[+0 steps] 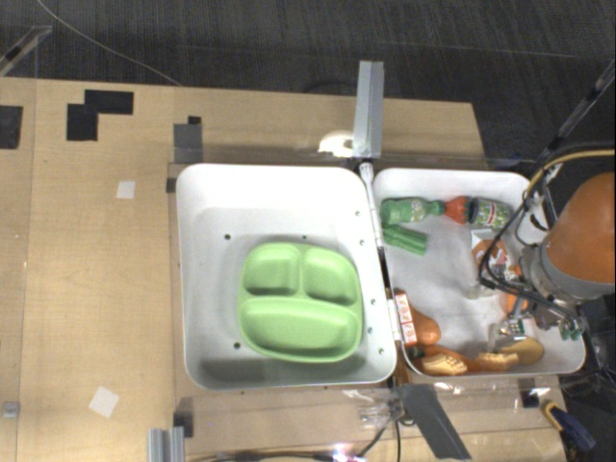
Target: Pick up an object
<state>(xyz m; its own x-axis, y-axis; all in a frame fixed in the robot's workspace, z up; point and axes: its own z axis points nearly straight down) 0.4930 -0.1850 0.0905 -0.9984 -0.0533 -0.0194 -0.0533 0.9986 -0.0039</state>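
White plastic bins side by side on the wooden bench. Left bin (202, 258) holds one green divided tray (300, 301), lying flat, near-centre. Right bin (452, 186) holds the loose items: a green bottle (411, 210) at the far left corner, a darker green cylinder (404, 242) just near of it, a red-and-green bottle (479, 212) to their right, an orange-red piece (421, 331) against the left wall, and two tan bread-like pieces along the near wall, one (445, 362) left, one (512, 356) right.

Arm enters from the right, orange band over the right bin's right side. Gripper (508, 333) sits low near the near-right corner, just above the right tan bread-like piece. Cables and wrist hardware clutter the view; cannot tell how the gripper stands, and nothing is visibly held.

Judgement: likeliest target is that right tan piece. Looks like toy food, so probably light, hollow, fairly stiff, smooth-skinned and somewhat slippery; not fragile. It is elongated and lies close to the near wall, perhaps touching it. Best hold would be across its narrow width at mid-length. Risk: the wall crowds one side, so the piece may skid or roll away instead of seating.
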